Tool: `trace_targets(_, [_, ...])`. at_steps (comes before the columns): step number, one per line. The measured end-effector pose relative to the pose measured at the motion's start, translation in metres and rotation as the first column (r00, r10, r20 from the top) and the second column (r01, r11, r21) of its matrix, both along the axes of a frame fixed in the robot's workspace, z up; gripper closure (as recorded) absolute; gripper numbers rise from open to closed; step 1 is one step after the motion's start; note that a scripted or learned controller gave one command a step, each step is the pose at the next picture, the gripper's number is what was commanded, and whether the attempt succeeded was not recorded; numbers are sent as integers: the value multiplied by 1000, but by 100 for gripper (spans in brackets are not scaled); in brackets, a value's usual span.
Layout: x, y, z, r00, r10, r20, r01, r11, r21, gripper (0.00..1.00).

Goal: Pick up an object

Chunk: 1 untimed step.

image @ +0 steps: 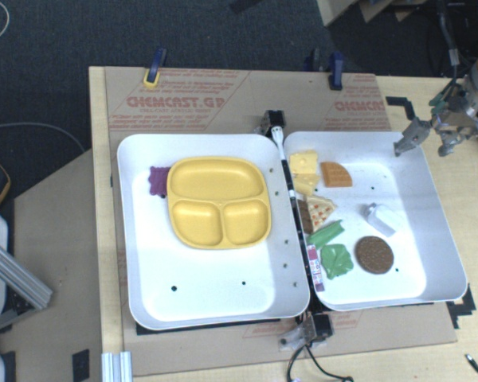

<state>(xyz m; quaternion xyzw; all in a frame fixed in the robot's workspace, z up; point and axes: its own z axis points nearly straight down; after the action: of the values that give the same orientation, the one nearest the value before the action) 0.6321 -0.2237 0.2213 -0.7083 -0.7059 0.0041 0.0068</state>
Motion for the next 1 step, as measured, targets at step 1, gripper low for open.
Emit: trace_targets(1, [3, 1, 10, 1000, 4, 15, -3, 1000, -4, 0])
